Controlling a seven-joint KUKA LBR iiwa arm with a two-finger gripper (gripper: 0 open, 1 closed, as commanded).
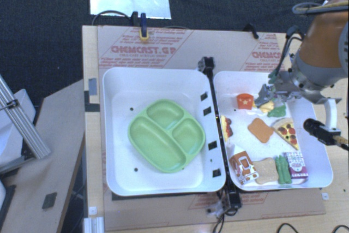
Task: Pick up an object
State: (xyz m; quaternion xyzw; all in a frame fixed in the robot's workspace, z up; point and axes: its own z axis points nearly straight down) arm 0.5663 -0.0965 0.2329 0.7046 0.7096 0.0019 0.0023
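A wooden bench [65, 117] is seen at the near edge, bearing two white bins on a printed sheet [147, 49]. In the left bin [117, 95] a green divided plate [166, 135] is laid. In the right bin [322, 169] toy foods are scattered: bread [268, 170] nearest, then a pizza slice [286, 132], then a red cup [245, 101]. Further back, the gripper [268, 100] is lowered from the right over a yellow and green piece [274, 110]; whether it is pinched cannot be told. Dark carpet [43, 8] is seen beyond.
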